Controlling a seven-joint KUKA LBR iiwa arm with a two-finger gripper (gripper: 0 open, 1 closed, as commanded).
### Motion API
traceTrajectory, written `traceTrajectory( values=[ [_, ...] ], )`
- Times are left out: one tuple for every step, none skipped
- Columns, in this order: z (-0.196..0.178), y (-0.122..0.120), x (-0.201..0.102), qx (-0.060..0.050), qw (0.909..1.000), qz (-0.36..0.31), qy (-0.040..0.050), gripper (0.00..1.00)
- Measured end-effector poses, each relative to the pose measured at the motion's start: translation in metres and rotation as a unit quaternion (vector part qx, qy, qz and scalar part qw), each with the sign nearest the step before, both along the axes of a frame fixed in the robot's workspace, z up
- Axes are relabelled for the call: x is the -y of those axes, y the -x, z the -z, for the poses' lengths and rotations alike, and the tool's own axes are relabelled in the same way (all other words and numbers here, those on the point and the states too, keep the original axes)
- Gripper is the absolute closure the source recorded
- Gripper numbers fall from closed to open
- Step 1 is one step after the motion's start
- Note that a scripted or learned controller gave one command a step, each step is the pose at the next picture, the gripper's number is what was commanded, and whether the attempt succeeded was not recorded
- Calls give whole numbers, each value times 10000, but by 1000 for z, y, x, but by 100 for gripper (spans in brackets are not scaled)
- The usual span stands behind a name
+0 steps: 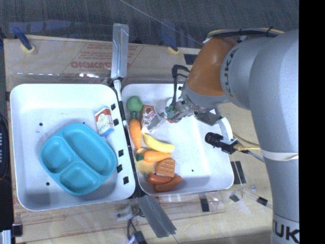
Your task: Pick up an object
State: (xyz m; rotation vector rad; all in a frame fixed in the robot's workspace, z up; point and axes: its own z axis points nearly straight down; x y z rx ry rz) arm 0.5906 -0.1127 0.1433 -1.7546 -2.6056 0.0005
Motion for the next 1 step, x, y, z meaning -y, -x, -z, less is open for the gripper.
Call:
traceTrajectory(
  values=[
    [40,73,15,-18,9922,-1248,-9,0]
  ],
)
